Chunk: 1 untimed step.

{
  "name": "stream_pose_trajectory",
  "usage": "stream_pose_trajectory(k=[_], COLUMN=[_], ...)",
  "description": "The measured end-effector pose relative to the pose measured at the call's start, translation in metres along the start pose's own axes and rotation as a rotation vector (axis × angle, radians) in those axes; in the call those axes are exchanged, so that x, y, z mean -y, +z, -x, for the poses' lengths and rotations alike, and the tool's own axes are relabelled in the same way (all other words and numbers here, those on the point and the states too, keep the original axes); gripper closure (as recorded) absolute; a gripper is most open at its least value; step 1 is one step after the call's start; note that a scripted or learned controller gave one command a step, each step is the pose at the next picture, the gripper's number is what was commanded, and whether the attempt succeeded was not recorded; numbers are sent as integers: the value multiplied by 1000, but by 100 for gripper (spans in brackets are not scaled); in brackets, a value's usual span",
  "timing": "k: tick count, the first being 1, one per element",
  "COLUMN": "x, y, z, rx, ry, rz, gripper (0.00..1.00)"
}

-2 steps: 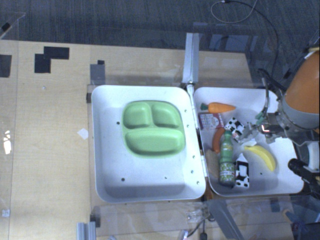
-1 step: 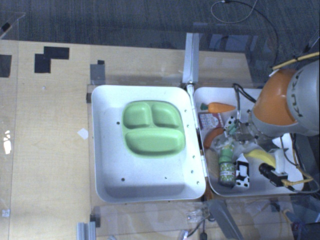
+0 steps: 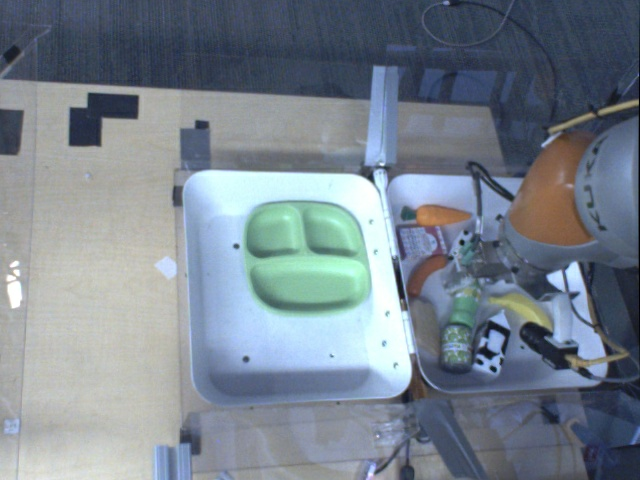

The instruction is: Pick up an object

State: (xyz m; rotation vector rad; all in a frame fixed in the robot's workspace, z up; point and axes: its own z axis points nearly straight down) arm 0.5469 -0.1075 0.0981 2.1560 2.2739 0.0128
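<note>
My gripper (image 3: 472,270) hangs low over the middle of the right bin (image 3: 432,376), under the arm's orange band (image 3: 550,203). A green bottle (image 3: 459,332) lies just in front of it, its top end reaching up to the gripper. An orange carrot (image 3: 440,214) lies at the bin's back, with a red packet (image 3: 417,240) beside it. A reddish-brown round piece (image 3: 428,270) sits left of the gripper. A yellow banana (image 3: 527,310) and a black-and-white cube (image 3: 491,346) lie to the right of the bottle.
The left bin (image 3: 215,298) holds a green divided plate (image 3: 305,255). A metal post (image 3: 381,118) stands behind the seam between the bins. Cables and a black connector (image 3: 545,346) trail along the right bin's right side.
</note>
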Motion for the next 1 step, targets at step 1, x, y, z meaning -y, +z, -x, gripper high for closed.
stream_pose_trajectory(k=[1], x=[-11], y=[-118], z=[-60], rx=[0], ry=[34], rz=[-11], gripper=[100])
